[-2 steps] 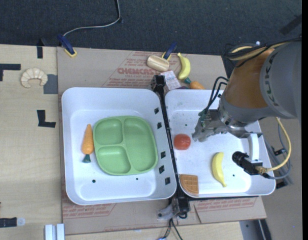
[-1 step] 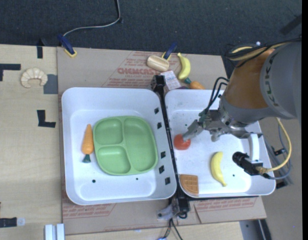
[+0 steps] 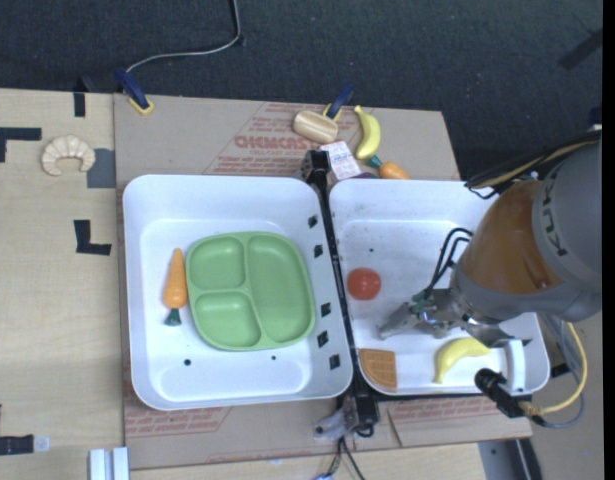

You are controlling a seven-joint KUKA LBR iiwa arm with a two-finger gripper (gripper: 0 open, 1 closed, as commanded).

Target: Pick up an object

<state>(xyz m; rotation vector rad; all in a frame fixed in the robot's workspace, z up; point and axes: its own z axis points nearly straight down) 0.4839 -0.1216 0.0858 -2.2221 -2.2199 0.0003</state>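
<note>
Reaching into the right bin (image 3: pixel 387 200) with my gripper (image 3: pixel 395 320) low over its floor.

My fingers are spread apart with nothing between them (tips pointing toward the divider). A red tomato (image 3: pixel 364 284) lies just beyond them, a yellow banana (image 3: pixel 455 356) sits beside my wrist, and a waffle (image 3: pixel 379 368) rests near the front wall. The left bin (image 3: pixel 147 208) holds a green divided plate (image 3: pixel 251 290) and a carrot (image 3: pixel 175 282).

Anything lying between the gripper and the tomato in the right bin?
No. In the camera view, bare white bin floor separates the gripper from the tomato. The waffle and banana lie below that stretch.
</note>
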